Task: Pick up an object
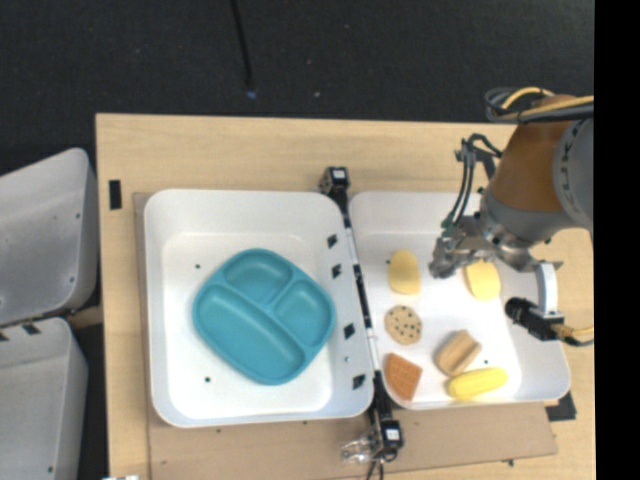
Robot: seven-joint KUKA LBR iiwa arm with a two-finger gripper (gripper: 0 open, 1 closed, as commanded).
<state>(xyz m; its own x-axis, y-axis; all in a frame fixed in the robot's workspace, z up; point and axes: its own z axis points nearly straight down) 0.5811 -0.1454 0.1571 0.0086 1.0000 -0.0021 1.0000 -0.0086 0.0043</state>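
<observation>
- Gripper [447, 258] hangs low in the right bin [430, 208], near its back part, between a pale yellow piece [404, 272] and a rounder yellow piece [483, 280]; whether it is apart or together I cannot tell, and nothing is seen clamped in it.
- Arm [535, 173] comes in from the right, with the orange band above the wrist.
- Right bin holds the candidates: the two yellow pieces, a cookie [403, 323], an orange wedge [404, 375], a tan block [457, 351] and a banana [476, 382] near the front wall.
- Left bin [160, 298] holds a blue tray [263, 314].
- Nearest to the gripper are the two yellow pieces — I judge one of them is the likely target.
- Handling, as a guess: these look like small toy foods, so light, stiff and rather smooth — they may slip from the sides if squeezed off centre.
- Best hold: across the narrow width, at the middle of the piece, coming from above.
- Cookie lies flat and thin; it seems hard to take.
- Tan block has flatter sides and looks the easiest.
</observation>
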